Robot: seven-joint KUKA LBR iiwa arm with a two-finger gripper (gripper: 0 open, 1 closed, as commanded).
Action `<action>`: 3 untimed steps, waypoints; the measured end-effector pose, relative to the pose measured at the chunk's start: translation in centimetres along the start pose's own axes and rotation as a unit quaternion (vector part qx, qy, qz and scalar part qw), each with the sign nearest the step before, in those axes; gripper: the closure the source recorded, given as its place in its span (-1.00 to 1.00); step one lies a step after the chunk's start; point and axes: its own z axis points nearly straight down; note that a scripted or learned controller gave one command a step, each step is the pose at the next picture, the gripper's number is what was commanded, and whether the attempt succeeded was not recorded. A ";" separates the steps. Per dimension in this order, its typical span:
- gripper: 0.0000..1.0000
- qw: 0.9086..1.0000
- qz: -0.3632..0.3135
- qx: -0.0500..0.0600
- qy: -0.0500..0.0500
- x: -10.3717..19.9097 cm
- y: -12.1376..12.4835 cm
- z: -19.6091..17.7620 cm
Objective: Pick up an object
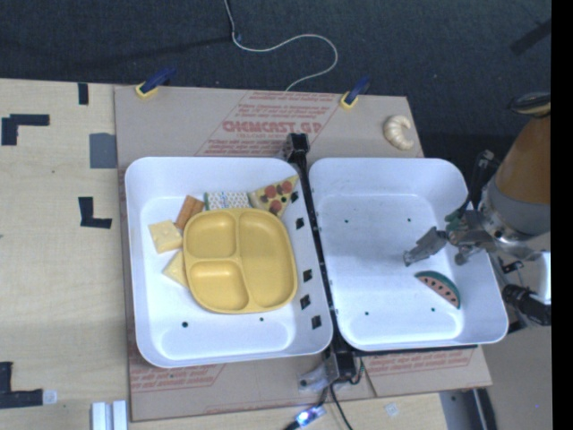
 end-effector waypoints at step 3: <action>-1.00 1.000 -0.002 -0.005 -0.001 0.7 1.1 9.7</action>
